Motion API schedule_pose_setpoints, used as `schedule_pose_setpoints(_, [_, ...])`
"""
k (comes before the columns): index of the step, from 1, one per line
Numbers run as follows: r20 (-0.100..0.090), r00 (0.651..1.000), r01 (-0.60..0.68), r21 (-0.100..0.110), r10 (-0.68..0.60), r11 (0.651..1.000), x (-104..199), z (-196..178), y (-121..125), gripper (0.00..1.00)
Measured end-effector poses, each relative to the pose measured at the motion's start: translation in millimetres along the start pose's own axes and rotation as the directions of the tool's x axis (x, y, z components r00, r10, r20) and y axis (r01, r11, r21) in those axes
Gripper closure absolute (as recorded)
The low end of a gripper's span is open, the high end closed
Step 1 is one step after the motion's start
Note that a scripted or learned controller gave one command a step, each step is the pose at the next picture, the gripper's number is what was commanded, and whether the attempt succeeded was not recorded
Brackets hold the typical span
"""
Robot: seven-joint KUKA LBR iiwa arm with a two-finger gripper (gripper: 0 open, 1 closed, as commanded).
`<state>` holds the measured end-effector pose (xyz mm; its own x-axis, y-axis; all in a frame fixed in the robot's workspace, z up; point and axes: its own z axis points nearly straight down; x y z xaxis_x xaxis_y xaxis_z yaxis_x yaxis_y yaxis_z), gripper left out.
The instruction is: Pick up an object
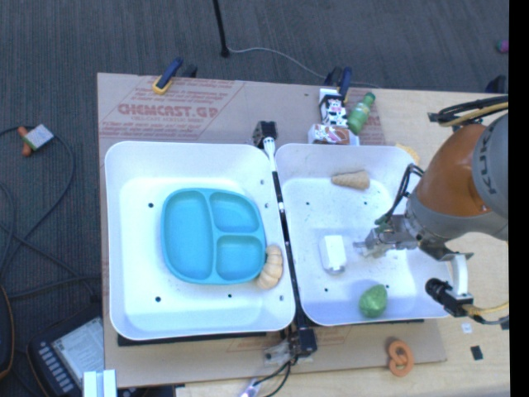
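Currently low in right bin point(397, 308), gripper point(374, 245) beside white block point(333, 252). Can't tell claw state. Nearby green object point(373, 300), cone point(350, 179).

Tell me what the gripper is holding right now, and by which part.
Nothing that I can see. The two-finger gripper hangs over the right white bin, beside the small white block; no object shows between its fingers.
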<state>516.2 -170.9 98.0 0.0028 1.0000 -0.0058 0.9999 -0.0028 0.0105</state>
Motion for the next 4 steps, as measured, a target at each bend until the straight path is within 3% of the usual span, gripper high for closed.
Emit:
schedule_pose_setpoints(1, [0.0,1.0,0.0,0.001,0.0,1.0,0,0,0,0.0])
schedule_pose_setpoints(2, [-0.001,1.0,0.0,0.001,0.0,1.0,0,-9,0,1.0])
schedule_pose_setpoints(3, [-0.001,1.0,0.0,0.001,0.0,1.0,0,-9,0,0.0])
schedule_pose_setpoints(4, [-0.007,1.0,0.004,0.014,-0.003,1.0,55,-3,-33,0.0])
